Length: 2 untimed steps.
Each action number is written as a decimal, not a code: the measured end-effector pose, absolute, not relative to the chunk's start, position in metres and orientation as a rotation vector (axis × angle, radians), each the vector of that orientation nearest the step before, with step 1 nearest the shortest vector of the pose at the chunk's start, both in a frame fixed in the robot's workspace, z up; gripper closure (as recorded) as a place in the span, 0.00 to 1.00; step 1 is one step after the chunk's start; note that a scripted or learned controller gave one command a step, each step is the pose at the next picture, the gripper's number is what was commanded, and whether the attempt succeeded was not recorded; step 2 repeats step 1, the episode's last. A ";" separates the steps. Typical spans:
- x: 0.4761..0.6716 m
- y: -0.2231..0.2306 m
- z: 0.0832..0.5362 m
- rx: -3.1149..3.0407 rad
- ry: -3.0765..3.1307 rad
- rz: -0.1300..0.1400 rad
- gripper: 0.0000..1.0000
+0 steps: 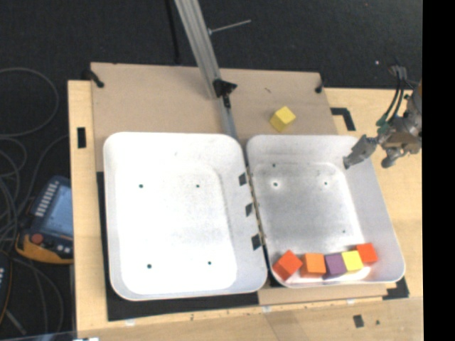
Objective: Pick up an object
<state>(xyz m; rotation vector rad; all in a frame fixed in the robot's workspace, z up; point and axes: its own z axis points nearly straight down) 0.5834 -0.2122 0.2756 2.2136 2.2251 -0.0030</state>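
Gripper [375,152] sits open and empty at the frame's right edge, over the right bin [373,197]. Blocks [325,263] line its bottom rim, probably light, stiff foam; I'd pinch flat opposite sides.

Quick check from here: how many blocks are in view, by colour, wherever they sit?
Red blocks: 2, right bin's near edge
Orange block: 1, same row
Purple block: 1, same row
Yellow blocks: 2, one in that row, one on the board behind the bins
Total: 6
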 end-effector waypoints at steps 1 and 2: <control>0.552 -0.155 0.180 2.220 2.234 -0.006 0.00; 0.552 -0.155 0.180 2.220 2.234 -0.006 0.00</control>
